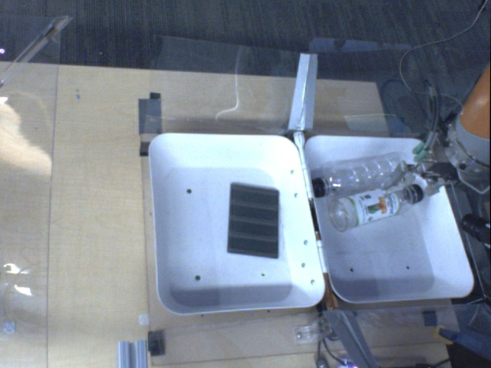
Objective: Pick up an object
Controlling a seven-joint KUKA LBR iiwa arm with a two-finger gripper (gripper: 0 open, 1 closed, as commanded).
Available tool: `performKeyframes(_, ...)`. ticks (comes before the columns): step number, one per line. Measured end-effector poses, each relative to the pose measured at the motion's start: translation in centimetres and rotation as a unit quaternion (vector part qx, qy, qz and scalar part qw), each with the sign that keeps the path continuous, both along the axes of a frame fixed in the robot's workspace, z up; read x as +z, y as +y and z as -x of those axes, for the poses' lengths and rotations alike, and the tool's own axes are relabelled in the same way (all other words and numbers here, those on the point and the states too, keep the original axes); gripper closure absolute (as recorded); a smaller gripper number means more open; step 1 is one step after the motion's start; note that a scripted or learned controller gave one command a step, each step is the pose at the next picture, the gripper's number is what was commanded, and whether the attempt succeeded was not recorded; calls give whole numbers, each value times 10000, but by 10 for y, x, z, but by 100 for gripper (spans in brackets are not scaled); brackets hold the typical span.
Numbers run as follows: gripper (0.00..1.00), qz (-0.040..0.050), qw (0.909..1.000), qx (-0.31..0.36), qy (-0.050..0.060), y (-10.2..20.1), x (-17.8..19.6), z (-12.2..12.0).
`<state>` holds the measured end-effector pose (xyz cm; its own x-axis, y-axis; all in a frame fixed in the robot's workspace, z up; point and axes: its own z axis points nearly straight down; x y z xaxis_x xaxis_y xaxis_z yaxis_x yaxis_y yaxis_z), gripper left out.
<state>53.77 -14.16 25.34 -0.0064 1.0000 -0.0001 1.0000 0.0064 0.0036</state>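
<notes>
- The desk (84,205) holds two white bins side by side.
- The left bin (176,282) has one thing in it: a flat dark ridged pad (254,220) lying in the middle.
- The right bin (430,271) has two clear plastic bottles near its far side. They lie on their sides, close together.
- The bottle with the label (373,208) lies nearer to us. The plain bottle (360,174) lies just behind it.
- The arm (474,125) comes in at the right edge of the right bin. Its hand (423,167) is low, next to the dark-capped end of the bottle with the label.
- I cannot tell if the hand is released or clenched. It is too small and mixed up with wires.
- I do not see a bottle held in it.
- What could go wrong: the bottles are round and smooth, so one may roll or slip away when the hand squeezes.
- The hand may bump the bin wall, because it is so close to the edge.
- It may also push both bottles at once and catch neither one.
</notes>
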Motion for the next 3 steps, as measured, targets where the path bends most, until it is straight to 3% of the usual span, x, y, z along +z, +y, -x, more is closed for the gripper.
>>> performKeyframes(1,100,3,10000,23,-30,1,11,-2)
performKeyframes(2,0,3,10000,22,-29,1,11,-2)
performKeyframes(3,0,7,9969,788,-13,4,-162,0)
